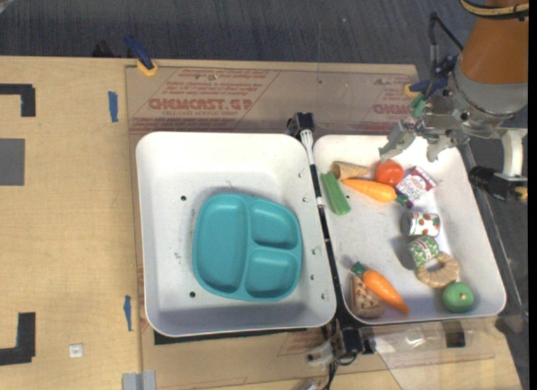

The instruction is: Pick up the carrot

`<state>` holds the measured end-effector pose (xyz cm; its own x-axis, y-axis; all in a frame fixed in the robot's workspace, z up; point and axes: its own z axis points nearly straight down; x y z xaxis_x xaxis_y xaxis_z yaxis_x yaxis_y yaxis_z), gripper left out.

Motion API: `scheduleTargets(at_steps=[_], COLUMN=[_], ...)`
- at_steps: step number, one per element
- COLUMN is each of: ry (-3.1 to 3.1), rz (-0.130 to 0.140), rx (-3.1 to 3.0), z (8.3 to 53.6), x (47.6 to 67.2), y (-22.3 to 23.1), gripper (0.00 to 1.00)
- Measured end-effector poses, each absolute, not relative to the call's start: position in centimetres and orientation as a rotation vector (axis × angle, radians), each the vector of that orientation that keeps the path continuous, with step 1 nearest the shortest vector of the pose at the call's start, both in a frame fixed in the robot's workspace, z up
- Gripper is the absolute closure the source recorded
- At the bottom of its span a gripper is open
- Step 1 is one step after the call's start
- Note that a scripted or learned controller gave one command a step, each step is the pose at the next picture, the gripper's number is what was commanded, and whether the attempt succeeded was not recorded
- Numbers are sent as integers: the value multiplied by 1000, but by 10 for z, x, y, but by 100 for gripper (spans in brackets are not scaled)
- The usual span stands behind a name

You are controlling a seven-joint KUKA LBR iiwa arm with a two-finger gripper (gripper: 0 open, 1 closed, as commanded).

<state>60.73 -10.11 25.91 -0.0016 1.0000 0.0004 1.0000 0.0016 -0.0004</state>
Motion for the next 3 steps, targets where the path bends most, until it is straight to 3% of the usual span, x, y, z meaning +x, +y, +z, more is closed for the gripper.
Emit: scheduleTargets(at_steps=[1,2,3], ry=[-2256,-2103,-2106], rz=[12,-4,-6], rx=[-2170,-2338,-2344], z=[115,88,101], x=[624,626,628], y=[-113,-100,-101], gripper=[0,0,100])
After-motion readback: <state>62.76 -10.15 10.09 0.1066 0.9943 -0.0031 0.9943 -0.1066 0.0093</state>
